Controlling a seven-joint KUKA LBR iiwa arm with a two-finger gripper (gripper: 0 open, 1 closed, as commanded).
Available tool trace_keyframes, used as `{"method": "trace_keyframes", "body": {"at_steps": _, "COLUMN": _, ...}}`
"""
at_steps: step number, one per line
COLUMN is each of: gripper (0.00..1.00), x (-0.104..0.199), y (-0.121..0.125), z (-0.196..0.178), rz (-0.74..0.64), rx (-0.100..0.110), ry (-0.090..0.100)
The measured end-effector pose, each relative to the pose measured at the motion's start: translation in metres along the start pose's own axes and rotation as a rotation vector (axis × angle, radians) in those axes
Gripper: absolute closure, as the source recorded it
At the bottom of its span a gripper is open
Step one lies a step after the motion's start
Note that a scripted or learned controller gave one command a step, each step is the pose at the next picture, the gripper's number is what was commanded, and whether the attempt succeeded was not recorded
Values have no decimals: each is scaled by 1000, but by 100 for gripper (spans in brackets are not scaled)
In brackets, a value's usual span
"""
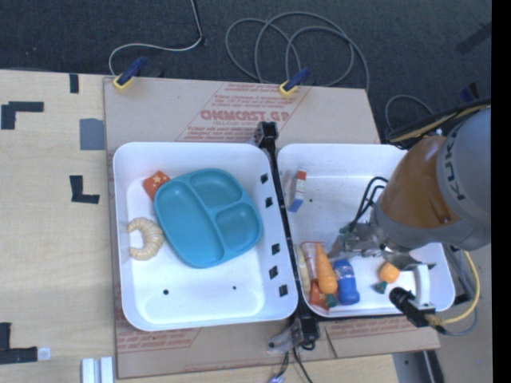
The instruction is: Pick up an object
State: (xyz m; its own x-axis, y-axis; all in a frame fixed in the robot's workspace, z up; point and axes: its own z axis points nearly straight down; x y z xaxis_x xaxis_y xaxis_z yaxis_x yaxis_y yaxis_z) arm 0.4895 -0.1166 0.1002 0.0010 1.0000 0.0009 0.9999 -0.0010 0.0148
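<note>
In the lower right of the frame, along the near left corner of the right bin [363, 162], lies a small cluster of objects: an orange carrot-shaped piece [323, 269], a blue bottle-like item [346, 284] just to its right, a pale strip [306, 263] at its left and something red [317, 296] beneath. A small orange ball [389, 272] sits a little further right, apart from the cluster. Higher in the same bin, near the divider, rests a thin white item with red and blue marks [298, 188].

The end effector [361, 240] hangs just above the blue item and beside the ball, under the arm's orange band [415, 190]; whether it is spread or pressed together I cannot tell, as the wrist hides it.

In the left bin [192, 306] a blue divided plate [208, 216] lies at centre, with a red block [156, 183] touching its upper left edge and a beige ring-shaped toy [144, 238] just beside it on the left.

Both bins rest on a cardboard sheet [239, 114] atop the bench [48, 238], with grey cables [287, 46] looping in the upper part of the frame.
</note>
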Motion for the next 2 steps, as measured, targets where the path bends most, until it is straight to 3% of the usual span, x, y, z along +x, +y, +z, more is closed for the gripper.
{"method": "trace_keyframes", "body": {"at_steps": 1, "gripper": 100, "x": 57, "y": -4, "z": -84, "rz": -3, "rx": 15, "ry": 0}}
{"method": "trace_keyframes", "body": {"at_steps": 2, "gripper": 100, "x": 98, "y": 3, "z": -83, "rz": -3, "rx": 17, "ry": 0}}
